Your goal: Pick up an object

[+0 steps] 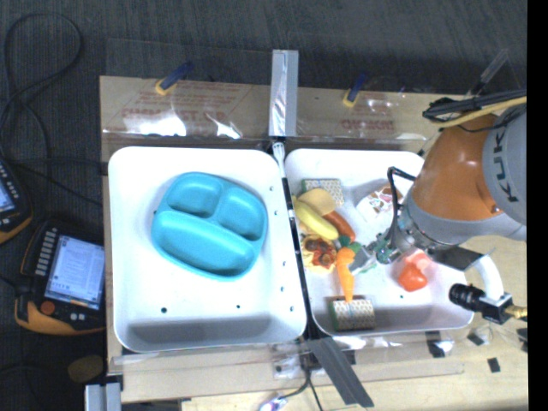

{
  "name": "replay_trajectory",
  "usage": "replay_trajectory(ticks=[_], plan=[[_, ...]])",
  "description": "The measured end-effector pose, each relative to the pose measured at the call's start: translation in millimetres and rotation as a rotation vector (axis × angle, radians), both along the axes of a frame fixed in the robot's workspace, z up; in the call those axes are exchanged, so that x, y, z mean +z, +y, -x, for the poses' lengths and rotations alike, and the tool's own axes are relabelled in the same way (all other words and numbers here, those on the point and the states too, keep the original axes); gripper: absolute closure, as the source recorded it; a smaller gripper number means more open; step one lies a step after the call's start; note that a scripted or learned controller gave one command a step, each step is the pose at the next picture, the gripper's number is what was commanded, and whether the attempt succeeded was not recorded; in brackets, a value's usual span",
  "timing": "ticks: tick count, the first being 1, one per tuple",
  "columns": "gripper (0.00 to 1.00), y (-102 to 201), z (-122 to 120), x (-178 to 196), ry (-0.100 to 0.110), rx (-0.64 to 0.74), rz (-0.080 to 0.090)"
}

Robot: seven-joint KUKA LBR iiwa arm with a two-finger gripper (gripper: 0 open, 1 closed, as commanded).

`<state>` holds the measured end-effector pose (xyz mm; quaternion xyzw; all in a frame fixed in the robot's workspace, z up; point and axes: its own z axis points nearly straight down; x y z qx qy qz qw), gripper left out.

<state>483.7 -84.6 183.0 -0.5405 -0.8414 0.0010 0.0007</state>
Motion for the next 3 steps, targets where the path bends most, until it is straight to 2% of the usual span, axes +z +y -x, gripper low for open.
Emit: replay_trajectory(ticks=[1, 2, 3], plan=[[1.0, 0, 0, 8, 0.002, 0.002, 0.001], [1.0, -79, 0, 11, 0.0, -0.071, 0.002], [1.0, -77, -4, -93, -0.014, -0.085, 0.003]])
